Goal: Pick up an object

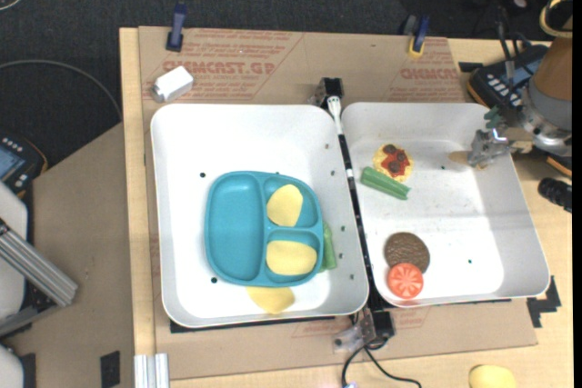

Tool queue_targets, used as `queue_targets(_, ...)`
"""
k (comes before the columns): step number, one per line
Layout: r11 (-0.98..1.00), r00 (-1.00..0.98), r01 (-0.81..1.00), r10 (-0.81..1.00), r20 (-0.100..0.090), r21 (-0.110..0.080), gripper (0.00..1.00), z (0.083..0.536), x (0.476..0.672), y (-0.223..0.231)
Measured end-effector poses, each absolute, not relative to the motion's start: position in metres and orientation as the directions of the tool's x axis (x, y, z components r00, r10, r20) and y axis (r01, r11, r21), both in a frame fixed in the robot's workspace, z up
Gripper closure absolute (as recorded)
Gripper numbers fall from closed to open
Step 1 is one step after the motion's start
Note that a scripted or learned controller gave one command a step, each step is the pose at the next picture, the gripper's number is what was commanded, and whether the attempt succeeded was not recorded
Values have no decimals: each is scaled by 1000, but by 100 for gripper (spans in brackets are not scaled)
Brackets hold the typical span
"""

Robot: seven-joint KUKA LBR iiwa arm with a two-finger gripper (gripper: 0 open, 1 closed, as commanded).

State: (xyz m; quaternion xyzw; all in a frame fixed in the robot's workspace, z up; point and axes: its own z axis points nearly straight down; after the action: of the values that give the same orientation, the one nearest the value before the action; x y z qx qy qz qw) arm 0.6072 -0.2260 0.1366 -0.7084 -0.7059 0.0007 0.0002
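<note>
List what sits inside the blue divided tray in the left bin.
The blue divided tray holds two yellow pieces in its right compartments. Another yellow piece pokes out beneath its front edge, partly covered.

The surface [273,68] is a brown printed board. Two shallow white bins lie on it side by side, the left bin [173,195] and right bin [509,232] touching mid-board. A small white block [173,84] lies near its far left corner.
</note>
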Motion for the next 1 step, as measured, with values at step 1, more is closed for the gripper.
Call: queue_targets(1,0,0,1000,1000,-1,2,100,144,610,-224)
